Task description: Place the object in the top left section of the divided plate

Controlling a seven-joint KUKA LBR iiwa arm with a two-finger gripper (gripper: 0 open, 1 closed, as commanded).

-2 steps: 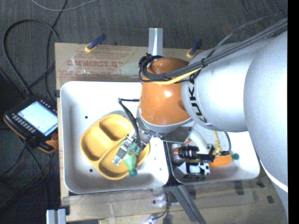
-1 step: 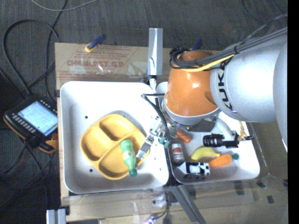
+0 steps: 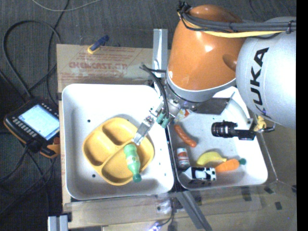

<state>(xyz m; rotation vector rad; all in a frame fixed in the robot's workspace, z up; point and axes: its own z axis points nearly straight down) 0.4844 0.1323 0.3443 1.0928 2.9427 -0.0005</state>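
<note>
Orange arm (image 3: 204,47) overhangs white bins (image 3: 77,177) on cardboard (image 3: 96,66).

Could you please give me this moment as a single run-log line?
claw over divided plate in left bin | green bottle lying on plate's right side, just below claw | grasp unclear | top left section unfilled

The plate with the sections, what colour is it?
Yellow, seen in the camera view: the divided plate.

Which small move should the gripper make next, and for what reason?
Probably lift the green bottle a little and carry it toward the plate's upper-left section. The gripper is at the bottle's upper end, but the bottle lies across the lower right rim of the yellow divided plate, outside the target section. Whether the grip is firm is unclear.
</note>
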